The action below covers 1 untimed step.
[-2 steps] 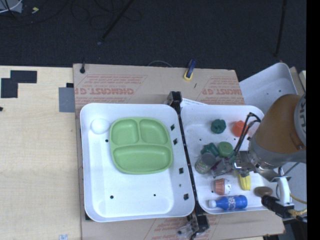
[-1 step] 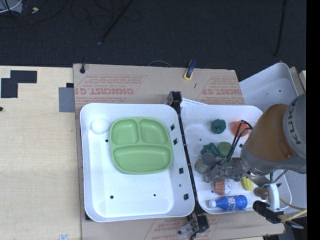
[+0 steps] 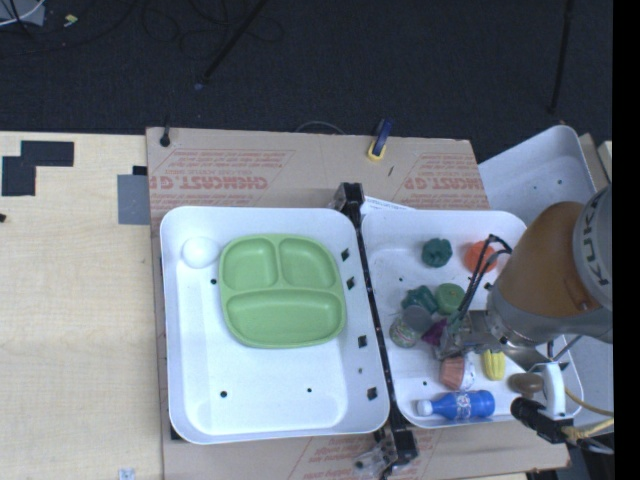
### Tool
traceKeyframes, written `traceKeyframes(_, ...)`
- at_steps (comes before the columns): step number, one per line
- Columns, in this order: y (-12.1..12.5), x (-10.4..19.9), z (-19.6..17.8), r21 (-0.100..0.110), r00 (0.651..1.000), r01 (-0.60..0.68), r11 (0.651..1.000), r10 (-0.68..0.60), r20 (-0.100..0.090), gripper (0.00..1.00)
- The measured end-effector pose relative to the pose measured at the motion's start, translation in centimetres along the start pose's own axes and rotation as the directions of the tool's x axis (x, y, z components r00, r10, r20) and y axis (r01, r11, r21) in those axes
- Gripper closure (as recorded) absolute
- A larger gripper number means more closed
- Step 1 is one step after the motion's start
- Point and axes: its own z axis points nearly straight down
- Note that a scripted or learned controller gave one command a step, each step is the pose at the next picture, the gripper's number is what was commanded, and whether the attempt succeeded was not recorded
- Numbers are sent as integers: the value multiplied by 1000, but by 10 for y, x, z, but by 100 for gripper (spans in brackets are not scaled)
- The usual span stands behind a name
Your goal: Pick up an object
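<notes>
Camera view, near edge of the right bin: a small blue bottle with a white cap lies on its side along the front wall. Just behind it sit a pinkish block and a yellow piece, the two close together.

The gripper is low over this cluster, directly above the pink block and next to a dark magenta item. Whether it touches either cannot be told; the wrist and orange band cover the approach. The state of the jaws cannot be told either: the parts below the wrist read as a dark mass, and nothing is seen held between them.

Step in hand, as a judgement: descent or closing on a candidate in the middle of the right bin, grasp not confirmed. The likely target is the pink block or the magenta item. The next move calls for closing squarely on one piece, then lifting straight up; the neighbours are crowded, so a sideways drift could push them or pinch two at once.

Farther back: a greyish round piece, two green objects touching each other, then a dark teal lump and an orange object near the far wall.

The left bin holds a green divided plate and a white ball in its far corner. Both bins rest on cardboard on the desk.
</notes>
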Motion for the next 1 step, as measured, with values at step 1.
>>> traceKeyframes(1,-5,1,-61,-4,1000,7,1000,-7,1,100)
